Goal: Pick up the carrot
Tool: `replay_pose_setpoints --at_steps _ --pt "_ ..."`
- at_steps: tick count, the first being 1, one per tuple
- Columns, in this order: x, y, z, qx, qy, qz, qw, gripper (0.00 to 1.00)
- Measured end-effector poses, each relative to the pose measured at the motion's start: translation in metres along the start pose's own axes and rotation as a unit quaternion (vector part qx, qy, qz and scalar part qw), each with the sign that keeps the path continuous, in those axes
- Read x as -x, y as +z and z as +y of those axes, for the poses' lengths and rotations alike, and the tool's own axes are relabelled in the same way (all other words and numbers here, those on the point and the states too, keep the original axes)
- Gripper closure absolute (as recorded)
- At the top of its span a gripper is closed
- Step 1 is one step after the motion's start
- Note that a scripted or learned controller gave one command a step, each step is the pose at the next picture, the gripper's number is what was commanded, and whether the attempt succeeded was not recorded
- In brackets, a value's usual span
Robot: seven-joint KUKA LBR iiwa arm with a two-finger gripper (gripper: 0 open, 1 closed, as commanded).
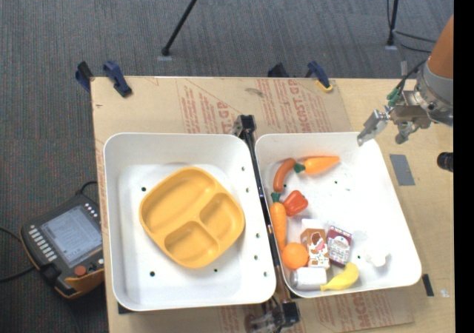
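Note:
One carrot (320,165) lies across the back of the right bin (392,206), its green top pointing left. A second carrot (278,225) lies lengthwise along that bin's left wall, green top at the far end. My gripper (385,130) hangs at the right bin's back right corner, above the rim and well to the right of the nearer carrot. It is open, with nothing between its fingers.
The right bin also holds an orange-red sausage (283,173), a red pepper (295,202), an orange (295,255), two small cartons (326,246), a banana (341,278) and white pieces. A yellow divided plate (192,217) sits in the left bin (122,176). A teach pendant (64,246) lies off the bench's left.

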State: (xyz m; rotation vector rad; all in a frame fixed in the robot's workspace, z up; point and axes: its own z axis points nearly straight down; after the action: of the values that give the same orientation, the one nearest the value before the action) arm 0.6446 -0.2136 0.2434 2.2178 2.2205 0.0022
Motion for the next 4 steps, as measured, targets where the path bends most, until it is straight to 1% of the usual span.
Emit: replay_pose_setpoints --at_steps 1,2,3,4 --pt "-0.018 0.119 -0.002 -0.004 0.000 0.002 1.0000 0.00" --pt "-0.001 0.006 0.000 0.000 0.000 0.000 1.0000 0.00" --pt "-0.058 0.153 -0.003 -0.005 0.000 0.002 1.0000 0.00" --pt "0.000 0.089 0.000 -0.001 0.001 0.000 1.0000 0.00"
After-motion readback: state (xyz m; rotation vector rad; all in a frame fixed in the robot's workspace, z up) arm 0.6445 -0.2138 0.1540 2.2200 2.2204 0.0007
